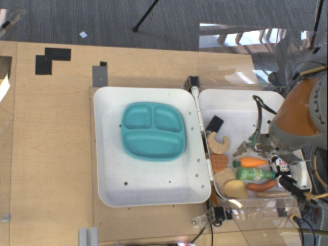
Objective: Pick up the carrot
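Pale wood makes up the counter [51,152], with dark carpet behind it and two shallow white bins set side by side on top.

Nearest the camera, at the front of the right bin [233,104], lies a crowded heap of toy food: a yellowish potato-like piece [235,188], a reddish sausage [261,186], a green bottle-shaped item [254,175] and, just behind that, the carrot [252,162]. The carrot lies on its side, orange, touching or nearly touching the green item, its right end running under the arm's wrist hardware. It looks like a light, hard, smooth plastic piece, so I judge it stiff, not fragile, and apt to slip or roll; the best hold would be across its thick middle, from above, though the neighbours leave little room for a finger on the near side.

To the carrot's left sit a waffle-patterned orange piece [219,162], a tan ring-shaped biscuit [219,143] and a small black block [213,123].

The pincer [261,148] hangs just behind the carrot; cables and metal parts clutter it, and I cannot tell its state or whether it touches anything.

Farther left, the left bin [110,188] holds a teal divided plate [152,130].
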Robot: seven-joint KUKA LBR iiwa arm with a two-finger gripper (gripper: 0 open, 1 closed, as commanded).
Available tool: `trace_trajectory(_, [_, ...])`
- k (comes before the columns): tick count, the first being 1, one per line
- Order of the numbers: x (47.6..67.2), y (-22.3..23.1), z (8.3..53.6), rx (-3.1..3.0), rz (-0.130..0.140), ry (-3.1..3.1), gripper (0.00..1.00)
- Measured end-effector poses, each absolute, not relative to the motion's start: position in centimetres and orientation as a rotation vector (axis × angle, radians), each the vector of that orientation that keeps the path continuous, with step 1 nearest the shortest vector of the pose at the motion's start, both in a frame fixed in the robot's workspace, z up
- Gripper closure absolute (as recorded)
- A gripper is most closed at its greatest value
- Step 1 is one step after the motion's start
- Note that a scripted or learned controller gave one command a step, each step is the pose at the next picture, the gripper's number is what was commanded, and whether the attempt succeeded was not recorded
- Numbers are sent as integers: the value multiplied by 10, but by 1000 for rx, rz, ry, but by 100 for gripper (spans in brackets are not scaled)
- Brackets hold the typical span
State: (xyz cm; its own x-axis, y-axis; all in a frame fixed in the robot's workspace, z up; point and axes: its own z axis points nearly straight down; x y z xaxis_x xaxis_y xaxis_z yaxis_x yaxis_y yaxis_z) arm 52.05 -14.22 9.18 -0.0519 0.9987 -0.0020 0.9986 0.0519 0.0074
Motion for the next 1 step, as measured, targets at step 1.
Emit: trace_trajectory(1, [496, -156, 89, 2317, 32, 2111, 0])
